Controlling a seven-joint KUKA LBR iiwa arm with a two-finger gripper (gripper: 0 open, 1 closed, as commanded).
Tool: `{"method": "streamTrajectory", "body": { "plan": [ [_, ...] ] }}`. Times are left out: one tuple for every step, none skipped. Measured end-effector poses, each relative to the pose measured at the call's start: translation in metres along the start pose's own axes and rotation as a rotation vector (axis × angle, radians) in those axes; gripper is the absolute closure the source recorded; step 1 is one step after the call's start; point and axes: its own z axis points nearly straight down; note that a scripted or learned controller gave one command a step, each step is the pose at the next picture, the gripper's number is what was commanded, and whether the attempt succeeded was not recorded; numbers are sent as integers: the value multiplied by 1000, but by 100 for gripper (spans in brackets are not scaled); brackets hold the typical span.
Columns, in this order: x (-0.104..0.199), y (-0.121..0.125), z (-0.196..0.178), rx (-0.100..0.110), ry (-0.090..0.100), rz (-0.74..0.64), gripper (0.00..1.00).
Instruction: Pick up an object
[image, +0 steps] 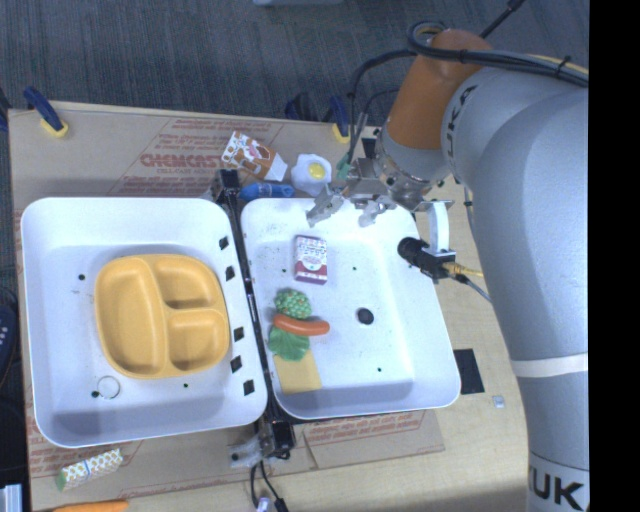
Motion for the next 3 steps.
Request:
{"method": "streamTrajectory", "body": {
  "plan": [
    [-11, 1, 101, 0, 0, -479, 0],
    [-10, 2, 90, 0, -1, -483, 100],
    [76, -13, 0, -3, -2, -656, 100]
  ]
}}
